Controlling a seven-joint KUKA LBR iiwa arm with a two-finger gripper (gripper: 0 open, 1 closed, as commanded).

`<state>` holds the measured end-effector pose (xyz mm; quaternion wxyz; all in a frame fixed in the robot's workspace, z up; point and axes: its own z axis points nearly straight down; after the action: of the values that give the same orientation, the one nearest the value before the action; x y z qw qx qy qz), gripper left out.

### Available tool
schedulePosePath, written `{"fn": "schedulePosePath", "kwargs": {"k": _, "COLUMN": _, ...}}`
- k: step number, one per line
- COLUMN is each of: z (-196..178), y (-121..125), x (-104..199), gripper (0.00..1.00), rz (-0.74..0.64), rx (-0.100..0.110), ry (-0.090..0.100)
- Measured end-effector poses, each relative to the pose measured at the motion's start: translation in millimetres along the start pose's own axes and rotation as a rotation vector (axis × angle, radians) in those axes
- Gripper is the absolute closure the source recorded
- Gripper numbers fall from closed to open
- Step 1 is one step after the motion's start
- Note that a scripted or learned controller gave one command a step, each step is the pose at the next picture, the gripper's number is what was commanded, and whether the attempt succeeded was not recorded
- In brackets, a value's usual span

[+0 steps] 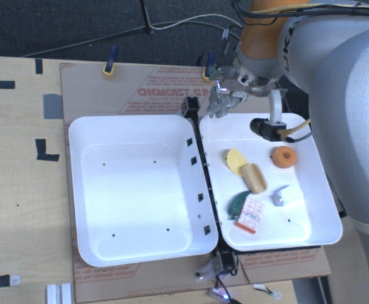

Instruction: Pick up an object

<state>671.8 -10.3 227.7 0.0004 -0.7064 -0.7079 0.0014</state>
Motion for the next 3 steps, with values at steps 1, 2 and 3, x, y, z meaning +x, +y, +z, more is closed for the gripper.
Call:
{"fn": "schedulePosePath", "kwargs": {"k": 1, "z": -9.7, "y": -0.1, "x": 0.3, "gripper": 1.00, "rz": -0.001, "rx": 0.001, "ry": 0.000}}
{"fn": "schedulePosePath", "kwargs": {"k": 2, "z": 41.7, "y": -10.8, "x": 55.9, "gripper": 1.00, "rz": -0.002, "rx": 0.002, "ry": 0.002}}
{"fn": "schedulePosePath", "kwargs": {"k": 3, "z": 28.9, "y": -9.8, "x": 53.3, "gripper": 1.00, "rz": 0.001, "rx": -0.002, "ry": 0.002}}
